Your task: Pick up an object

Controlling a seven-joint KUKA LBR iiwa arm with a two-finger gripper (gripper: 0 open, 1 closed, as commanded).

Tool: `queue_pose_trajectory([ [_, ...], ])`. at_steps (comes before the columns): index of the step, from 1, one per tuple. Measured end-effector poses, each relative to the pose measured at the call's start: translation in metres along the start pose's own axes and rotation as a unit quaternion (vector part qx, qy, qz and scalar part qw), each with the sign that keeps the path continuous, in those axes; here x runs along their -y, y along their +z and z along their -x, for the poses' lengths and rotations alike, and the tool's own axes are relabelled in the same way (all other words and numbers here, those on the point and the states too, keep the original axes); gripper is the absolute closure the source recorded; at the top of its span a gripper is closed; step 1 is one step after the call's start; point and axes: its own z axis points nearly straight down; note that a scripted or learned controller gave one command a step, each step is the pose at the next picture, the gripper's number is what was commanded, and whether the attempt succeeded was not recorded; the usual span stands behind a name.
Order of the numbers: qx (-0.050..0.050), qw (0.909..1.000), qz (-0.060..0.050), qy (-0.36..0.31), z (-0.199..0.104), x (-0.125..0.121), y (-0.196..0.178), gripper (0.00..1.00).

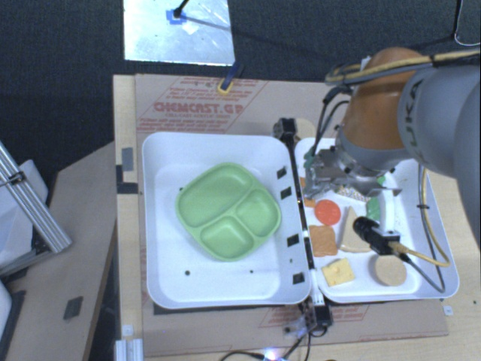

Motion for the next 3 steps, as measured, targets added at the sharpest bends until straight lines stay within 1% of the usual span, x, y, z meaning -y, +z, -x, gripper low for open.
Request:
queue_pose_trajectory([
  [1, 0.000, 1.0000, 0.000, 0.000, -0.0376, 0.0090, -0.0057, 1.00],
  [2, 0.000, 1.0000, 0.000, 0.002, -0.0342, 0.0059, -0.0068, 1.00],
  [3, 0.000, 1.0000, 0.000, 0.001, -0.0378, 0.0004, 0.0002, 1.00],
])
